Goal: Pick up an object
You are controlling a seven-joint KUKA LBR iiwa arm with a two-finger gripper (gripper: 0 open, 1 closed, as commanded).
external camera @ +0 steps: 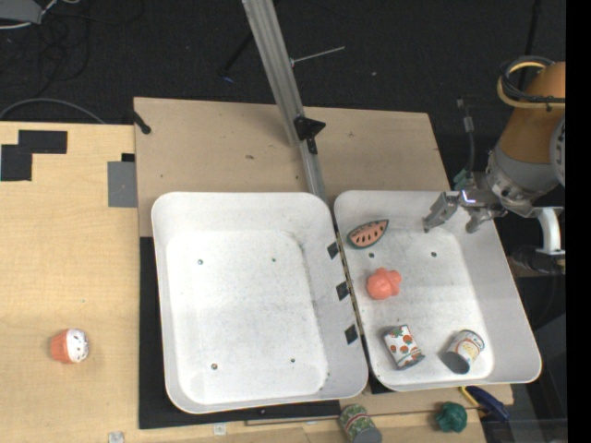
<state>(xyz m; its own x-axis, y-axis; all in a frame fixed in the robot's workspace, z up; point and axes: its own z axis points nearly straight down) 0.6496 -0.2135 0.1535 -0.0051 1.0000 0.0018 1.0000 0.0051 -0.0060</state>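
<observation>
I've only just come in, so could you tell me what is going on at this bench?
A grey robot arm reaches in from the right, its gripper open over the far corner of the right bin, holding nothing. That bin holds a watermelon slice, a red-orange lump, a small patterned box and a tipped can. No object has been picked up yet.

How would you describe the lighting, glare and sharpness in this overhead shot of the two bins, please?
Camera view: even, soft light with faint shadows; the left bin and right bin look bright and nearly washed out, the floor behind nearly black. The watermelon slice and the can are reasonably sharp; the gripper is slightly soft, with a small glint.
</observation>
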